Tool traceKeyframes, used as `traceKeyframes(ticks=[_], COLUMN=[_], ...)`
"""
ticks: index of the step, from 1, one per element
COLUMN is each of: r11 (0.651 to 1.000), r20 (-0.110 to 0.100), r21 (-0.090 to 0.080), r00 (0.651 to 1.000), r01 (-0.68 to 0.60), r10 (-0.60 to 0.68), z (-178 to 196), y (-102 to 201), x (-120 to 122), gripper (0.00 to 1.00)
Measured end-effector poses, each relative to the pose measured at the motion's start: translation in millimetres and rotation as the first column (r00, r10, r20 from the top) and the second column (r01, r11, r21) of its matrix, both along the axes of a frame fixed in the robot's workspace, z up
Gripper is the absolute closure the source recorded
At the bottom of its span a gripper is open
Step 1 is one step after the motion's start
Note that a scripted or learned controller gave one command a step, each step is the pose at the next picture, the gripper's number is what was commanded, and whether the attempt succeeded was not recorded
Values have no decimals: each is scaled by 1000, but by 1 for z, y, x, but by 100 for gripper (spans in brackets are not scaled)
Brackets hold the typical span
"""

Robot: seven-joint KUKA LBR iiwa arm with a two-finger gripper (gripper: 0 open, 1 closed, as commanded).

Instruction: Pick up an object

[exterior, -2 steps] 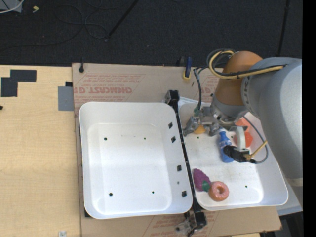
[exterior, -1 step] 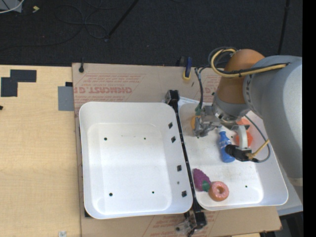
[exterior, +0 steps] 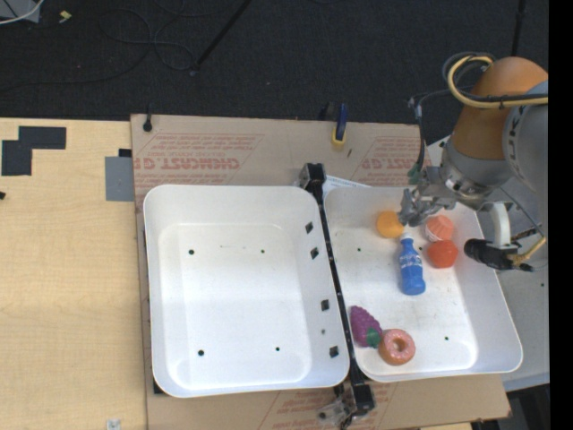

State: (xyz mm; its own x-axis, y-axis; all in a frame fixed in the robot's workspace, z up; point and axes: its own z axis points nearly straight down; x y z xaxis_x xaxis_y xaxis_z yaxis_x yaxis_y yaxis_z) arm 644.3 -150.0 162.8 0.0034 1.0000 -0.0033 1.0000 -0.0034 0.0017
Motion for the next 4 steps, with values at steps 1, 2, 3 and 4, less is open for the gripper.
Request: traceKeyframes(ticks=[1, 2, 3, 4], r11=[1000, 1000, 1000, 1000], r20=[9, 11, -8, -9], r21=[0, 1, 3, 4], r00=[1000, 1000, 1000, 1000], r01=[-5, -8, -1, -1], r10=[5, 8, 1, 1], z=[200, 375, 374, 373], y=[8, 38, -7, -54], x=[1, 0, -27, -44], gripper=[100, 100, 100, 100])
